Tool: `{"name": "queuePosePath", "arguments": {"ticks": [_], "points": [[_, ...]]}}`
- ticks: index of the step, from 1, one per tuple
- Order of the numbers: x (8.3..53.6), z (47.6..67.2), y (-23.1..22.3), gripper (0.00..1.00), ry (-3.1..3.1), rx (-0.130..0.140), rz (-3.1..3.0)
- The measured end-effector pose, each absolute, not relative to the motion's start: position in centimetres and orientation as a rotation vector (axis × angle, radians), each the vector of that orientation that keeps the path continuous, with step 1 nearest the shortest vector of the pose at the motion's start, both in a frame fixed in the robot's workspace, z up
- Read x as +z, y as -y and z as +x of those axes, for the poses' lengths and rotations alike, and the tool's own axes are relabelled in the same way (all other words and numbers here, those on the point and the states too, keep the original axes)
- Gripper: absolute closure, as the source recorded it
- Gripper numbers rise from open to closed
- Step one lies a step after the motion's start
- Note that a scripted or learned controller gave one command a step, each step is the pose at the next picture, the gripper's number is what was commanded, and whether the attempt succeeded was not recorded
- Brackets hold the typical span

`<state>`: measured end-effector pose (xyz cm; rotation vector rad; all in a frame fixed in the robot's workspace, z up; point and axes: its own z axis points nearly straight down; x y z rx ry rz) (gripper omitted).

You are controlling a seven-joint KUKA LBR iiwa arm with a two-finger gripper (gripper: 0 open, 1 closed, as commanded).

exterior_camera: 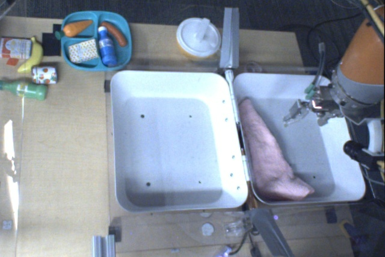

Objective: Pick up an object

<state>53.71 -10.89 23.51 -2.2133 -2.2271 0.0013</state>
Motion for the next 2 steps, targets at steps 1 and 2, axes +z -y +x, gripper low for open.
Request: {"name": "queuePosePath", "arguments": {"ticks": [1,2], "points": [[9.6,54.8,9.2,0.0,2.351,-0.008,-2.093],[9.1,56.4,8.7,0.0,2.352,-0.014,-2.099]]}}
